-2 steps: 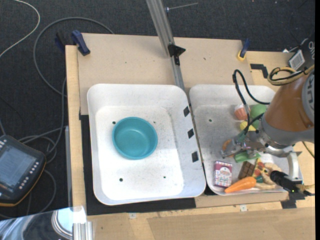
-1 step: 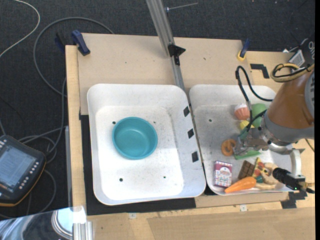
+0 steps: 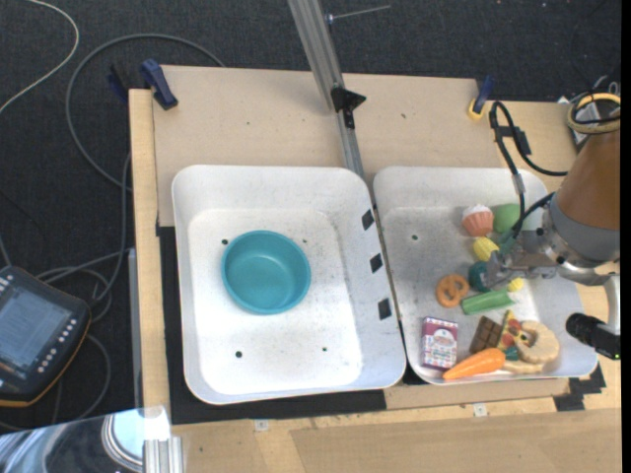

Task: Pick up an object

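Bench inventory, taken from the teal round plastic bowl (image 3: 265,271) as landmark.

1. Left shallow white bin (image 3: 197,363): holds the bowl, a little left of the bin's middle, upright, mouth up.

2. Right shallow white bin (image 3: 414,215): right of the bowl, past the divide. Contents sit toward its far-right side:
- pink-and-cream cupcake toy (image 3: 477,221), up and right of the bowl;
- light green block (image 3: 507,215), just beside the cupcake;
- orange ring-shaped toy (image 3: 453,289), about level with the bowl;
- long green pod-shaped toy (image 3: 490,301), lying flat, long axis running left to right with a slight upward tilt at the right end, just right of the ring;
- small pink-and-white printed carton (image 3: 440,341), below the ring;
- orange plastic carrot (image 3: 474,365), long axis near horizontal, tip pointing left toward the bowl;
- brown chocolate-bar toy (image 3: 487,334), leaning diagonally;
- tan cookie-like figure (image 3: 532,344), furthest right.

3. My pincer (image 3: 505,260): low among the toys right of the bowl, just above the green pod. The toys crowd it; I cannot tell how far it is spread or whether it grips anything.
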Motion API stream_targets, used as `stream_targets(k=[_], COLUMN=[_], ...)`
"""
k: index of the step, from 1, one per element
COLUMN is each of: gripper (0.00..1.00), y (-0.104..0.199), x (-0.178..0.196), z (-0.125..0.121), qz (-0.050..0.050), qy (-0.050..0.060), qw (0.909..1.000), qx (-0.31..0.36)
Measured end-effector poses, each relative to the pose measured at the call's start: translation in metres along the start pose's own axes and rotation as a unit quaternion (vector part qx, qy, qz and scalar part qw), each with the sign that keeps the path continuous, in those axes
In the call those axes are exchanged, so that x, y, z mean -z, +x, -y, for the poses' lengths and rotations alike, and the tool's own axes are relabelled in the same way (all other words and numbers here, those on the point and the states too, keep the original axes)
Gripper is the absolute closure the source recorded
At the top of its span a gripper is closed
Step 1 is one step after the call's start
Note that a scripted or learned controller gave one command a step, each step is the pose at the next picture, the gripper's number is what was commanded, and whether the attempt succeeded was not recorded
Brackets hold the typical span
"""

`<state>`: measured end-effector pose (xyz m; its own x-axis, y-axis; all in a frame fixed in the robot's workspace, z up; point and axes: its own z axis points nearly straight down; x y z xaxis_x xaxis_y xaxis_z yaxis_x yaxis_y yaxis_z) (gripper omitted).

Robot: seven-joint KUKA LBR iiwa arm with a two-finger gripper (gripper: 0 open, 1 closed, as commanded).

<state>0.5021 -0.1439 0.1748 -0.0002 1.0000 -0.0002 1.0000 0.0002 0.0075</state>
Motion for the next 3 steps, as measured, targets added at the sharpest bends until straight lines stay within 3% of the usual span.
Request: stream_targets(k=[1, 2, 3], gripper=[1.00, 1.00, 1.00], y=[0.000, 0.051, 0.100], x=[0.030, 0.029, 0.045], z=[-0.002, -0.004, -0.016], qz=[0.000, -0.004, -0.002], qy=[0.001, 0.007, 0.002], qw=[1.0000, 1.0000, 1.0000], qx=[0.001, 0.003, 0.003])
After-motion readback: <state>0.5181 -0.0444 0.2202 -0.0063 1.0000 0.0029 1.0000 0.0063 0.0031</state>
